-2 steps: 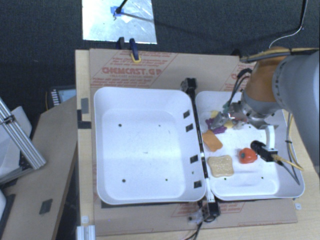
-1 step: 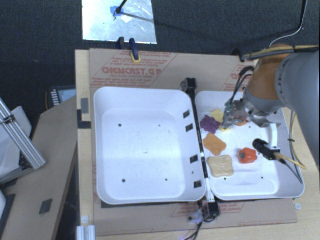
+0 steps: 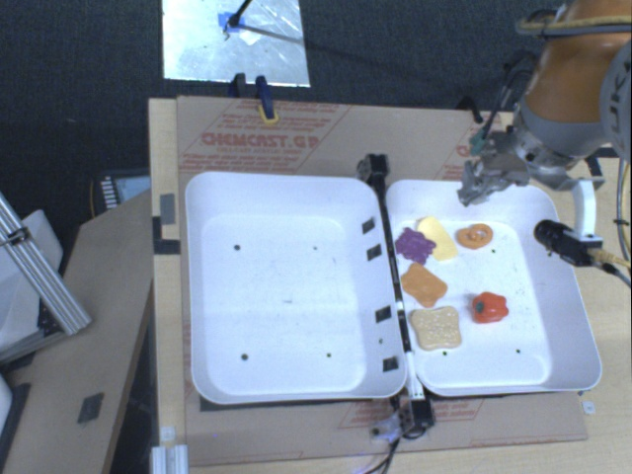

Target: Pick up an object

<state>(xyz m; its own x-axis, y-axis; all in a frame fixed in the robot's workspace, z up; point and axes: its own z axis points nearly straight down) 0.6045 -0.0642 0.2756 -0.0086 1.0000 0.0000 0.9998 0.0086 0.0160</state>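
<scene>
The right bin (image 3: pixel 553 334) holds several small toy foods. A purple grape bunch (image 3: pixel 415 246) lies against a pale yellow piece (image 3: pixel 440 237), with an orange-brown ring (image 3: pixel 475 236) to their right. Below them lie an orange slab (image 3: pixel 424 284), a tan cracker-like square (image 3: pixel 435 327) and a red pepper (image 3: pixel 489 307). My gripper (image 3: pixel 481 188) hangs over the bin's far edge, above and apart from the ring, with nothing visible between its fingers.
The left bin (image 3: pixel 286 284) sits beside the right one, joined by a black hinge strip (image 3: pixel 385 265). A black cylinder (image 3: pixel 558 240) juts over the right bin's right rim. A silver sheet (image 3: pixel 235 28) lies at the back.
</scene>
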